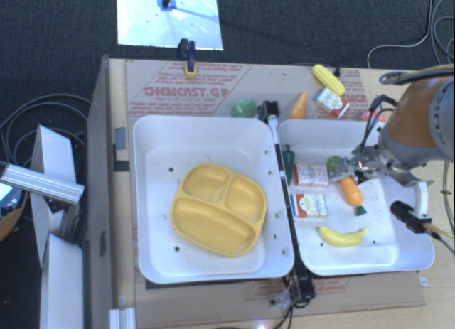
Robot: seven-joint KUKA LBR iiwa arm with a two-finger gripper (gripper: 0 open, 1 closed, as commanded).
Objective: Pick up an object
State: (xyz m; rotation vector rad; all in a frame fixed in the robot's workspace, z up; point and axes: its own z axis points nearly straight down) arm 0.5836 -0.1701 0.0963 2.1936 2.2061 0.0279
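A smooth tapered carrot [350,191] lies near the right bin's [409,258] middle. The gripper [355,166] hangs just above it; whether its jaws are spread cannot be told.

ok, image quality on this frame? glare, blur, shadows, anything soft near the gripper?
Camera view: even overhead light, soft shadows under the yellow tray and banana. The shiny panel on the floor glares pale blue-white. Both white bins run bright, the left bin near washed out. The gripper is slightly blurred and cluttered, so its tip detail is hard to read; box labels are illegible.
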